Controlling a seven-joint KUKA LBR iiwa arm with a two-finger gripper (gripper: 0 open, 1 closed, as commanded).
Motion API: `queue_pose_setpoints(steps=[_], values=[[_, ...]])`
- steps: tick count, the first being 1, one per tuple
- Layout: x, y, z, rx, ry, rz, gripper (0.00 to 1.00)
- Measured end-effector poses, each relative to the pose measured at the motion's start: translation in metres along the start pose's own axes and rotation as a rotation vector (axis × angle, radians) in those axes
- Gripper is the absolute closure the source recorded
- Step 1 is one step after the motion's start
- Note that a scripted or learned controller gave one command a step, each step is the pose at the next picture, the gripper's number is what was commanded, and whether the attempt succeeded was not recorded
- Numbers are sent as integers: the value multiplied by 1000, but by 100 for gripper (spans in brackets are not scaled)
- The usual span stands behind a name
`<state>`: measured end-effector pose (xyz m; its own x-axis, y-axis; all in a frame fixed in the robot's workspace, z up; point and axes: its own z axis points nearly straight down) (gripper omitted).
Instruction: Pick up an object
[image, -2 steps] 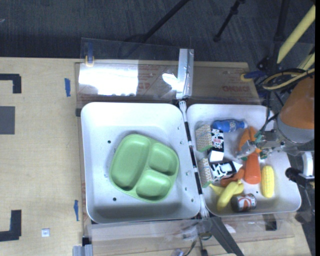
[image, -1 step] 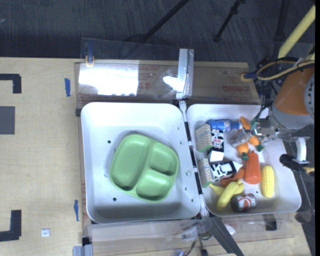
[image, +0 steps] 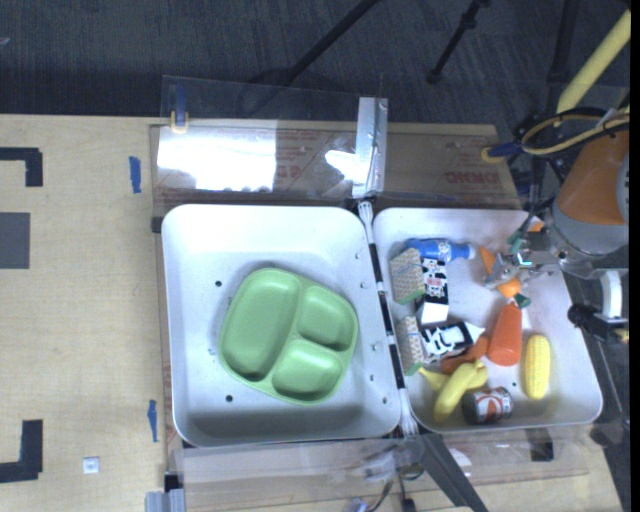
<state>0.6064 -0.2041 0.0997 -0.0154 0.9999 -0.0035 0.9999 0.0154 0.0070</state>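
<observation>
Fingers (image: 515, 268) hang over the far right part of the right-hand white bin (image: 585, 400); whether they are spread or pressed together I cannot tell. The grey arm with its orange band (image: 592, 190) reaches in from the right, wrist low over the clutter. Just near of them lies an orange plastic carrot (image: 506, 335), beside a yellow plastic corn cob (image: 537, 365). Both look light, stiff and smooth, likely slippery; gripping across the carrot's thick middle seems safest. A green divided plate (image: 288, 335) sits in the left bin.

no legible text, labels too blurred
</observation>
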Motion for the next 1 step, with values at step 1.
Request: queue_pose_setpoints(steps=[1], values=[[60, 9, -88, 6, 3, -32, 100]])
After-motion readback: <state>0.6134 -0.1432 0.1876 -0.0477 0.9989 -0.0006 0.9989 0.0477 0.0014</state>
